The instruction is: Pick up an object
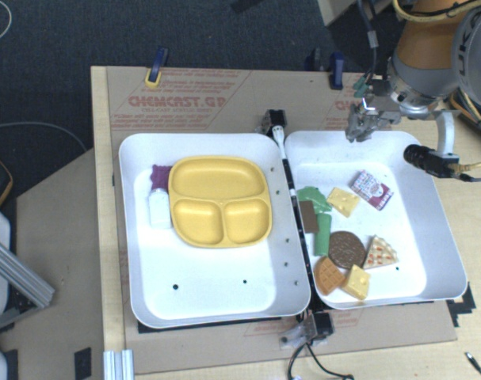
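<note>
My gripper hangs over the far rim of the right bin, pointing down, with nothing visible between its fingers. Below it in that bin lie toy food pieces: a pink-and-white packet, a yellow cheese wedge, a green piece, a brown bar, a round brown cookie, a pizza slice, a waffle piece and a yellow block. The gripper is well above and behind all of them.
The left bin holds a yellow divided plate, with a purple item and a white item at its left side. A black clamp sits between the bins at the back. A black fitting juts over the right bin's far right corner.
</note>
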`<state>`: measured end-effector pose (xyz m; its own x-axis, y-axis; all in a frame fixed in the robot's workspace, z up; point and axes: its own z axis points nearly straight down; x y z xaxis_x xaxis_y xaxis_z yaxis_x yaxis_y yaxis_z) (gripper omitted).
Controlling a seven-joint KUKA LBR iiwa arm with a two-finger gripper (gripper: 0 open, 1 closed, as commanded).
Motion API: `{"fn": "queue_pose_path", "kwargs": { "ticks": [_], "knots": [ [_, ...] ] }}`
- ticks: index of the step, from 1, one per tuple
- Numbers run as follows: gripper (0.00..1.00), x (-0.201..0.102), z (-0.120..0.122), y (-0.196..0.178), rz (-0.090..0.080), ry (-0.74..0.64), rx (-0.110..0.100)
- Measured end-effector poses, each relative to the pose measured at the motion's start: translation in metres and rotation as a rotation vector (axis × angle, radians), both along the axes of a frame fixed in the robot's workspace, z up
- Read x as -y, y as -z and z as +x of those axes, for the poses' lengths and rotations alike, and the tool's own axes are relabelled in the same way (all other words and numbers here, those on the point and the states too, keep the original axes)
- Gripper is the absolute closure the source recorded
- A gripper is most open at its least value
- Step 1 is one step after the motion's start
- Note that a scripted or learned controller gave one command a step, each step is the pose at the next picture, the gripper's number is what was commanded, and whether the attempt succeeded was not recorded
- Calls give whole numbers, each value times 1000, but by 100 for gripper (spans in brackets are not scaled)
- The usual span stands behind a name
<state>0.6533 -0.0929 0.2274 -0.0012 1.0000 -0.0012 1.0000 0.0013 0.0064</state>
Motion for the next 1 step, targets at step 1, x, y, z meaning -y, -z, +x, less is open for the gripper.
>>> {"fn": "queue_pose_path", "kwargs": {
  "ticks": [1],
  "knots": [
    [100,-47,-15,10,4,-4,-10]
  ]
}}
